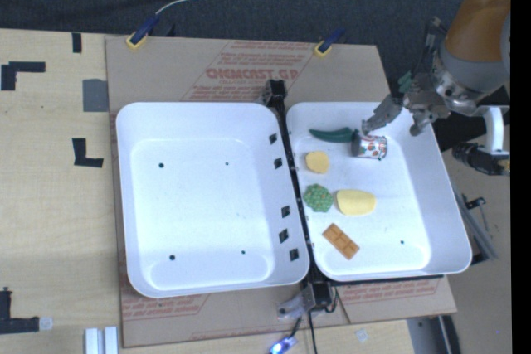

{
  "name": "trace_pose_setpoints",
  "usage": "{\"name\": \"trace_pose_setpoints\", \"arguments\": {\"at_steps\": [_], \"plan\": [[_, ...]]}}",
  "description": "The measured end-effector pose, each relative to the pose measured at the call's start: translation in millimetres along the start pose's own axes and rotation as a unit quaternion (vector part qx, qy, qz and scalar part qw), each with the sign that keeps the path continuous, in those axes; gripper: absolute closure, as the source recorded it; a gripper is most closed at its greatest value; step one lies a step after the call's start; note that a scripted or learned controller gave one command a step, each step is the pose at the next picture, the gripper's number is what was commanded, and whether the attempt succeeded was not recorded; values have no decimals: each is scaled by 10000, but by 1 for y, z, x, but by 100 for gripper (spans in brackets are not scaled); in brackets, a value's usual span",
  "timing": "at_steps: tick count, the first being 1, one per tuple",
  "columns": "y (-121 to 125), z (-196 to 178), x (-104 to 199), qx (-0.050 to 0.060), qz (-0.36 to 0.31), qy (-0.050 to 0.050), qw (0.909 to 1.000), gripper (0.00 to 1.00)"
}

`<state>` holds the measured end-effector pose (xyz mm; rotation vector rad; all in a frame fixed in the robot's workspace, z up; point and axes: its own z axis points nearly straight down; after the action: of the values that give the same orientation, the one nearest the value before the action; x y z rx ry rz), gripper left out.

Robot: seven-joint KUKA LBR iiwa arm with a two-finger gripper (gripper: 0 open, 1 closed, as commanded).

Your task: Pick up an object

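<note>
Item: gripper (375, 124), poised at the far side of the right bin (431, 178). Whether it is open or closed cannot be told; nothing is seen held.

Nearest object: small can (370, 147), lying on its side directly below the tip, possibly touched. A green pepper-like piece (333, 133) lies just left of the tip.

Handling note: the can should be straddled across its rounded body, squarely centred, since it is judged likely to roll.

In the right bin (415, 203) we see six objects — a green pepper (332, 133) and small can (371, 147) far, yellow round piece (317, 162), green broccoli (317, 197) and yellow lemon (355, 202) mid, brown cracker (340, 240) near.
</note>
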<state>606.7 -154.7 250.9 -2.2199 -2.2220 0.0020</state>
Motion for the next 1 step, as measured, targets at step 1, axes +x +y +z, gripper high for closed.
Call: {"name": "trace_pose_setpoints", "arguments": {"at_steps": [1], "plan": [[-56, 120, 11, 80, 6, 24, 10000, 0]]}}
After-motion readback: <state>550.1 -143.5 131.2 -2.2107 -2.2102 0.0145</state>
